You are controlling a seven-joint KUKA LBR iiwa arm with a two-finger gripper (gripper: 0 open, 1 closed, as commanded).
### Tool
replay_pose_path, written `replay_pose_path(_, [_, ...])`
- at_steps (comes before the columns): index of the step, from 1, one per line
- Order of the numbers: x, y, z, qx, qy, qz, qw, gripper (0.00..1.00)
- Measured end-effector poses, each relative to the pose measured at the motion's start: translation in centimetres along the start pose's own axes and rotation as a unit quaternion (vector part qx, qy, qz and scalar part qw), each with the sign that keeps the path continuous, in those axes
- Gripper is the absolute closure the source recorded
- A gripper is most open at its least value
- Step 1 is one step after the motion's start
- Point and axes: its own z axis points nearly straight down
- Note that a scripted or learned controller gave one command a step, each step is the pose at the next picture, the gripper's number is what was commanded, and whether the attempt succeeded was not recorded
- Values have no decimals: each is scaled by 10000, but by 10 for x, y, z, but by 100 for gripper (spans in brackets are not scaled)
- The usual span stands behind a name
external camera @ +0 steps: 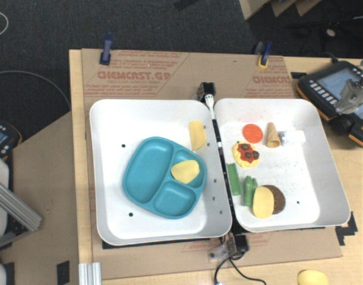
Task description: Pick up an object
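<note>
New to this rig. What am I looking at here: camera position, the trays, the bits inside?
One fixed camera looks down at a slant on a bench with two shallow white bins side by side. The left bin holds a teal divided plate with a pale yellow piece in one compartment, and another yellow piece beside the plate. The right bin holds small toy foods: a red disc, a cone, green sticks and a burger-like piece. The robot arm normally reaches in from the right.
</note>
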Motion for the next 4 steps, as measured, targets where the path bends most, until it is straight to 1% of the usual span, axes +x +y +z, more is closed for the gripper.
replay_pose_path(1, [-6,-30,99,147,34,30,9999,100])
replay_pose_path(2, [-27,9,-40,-4,-14,13,10000,100])
replay_pose_path(3, [-54,-30,77,155,36,43,9999,100])
replay_pose_path(4, [-27,25,-35,15,-3,-7,10000,100])
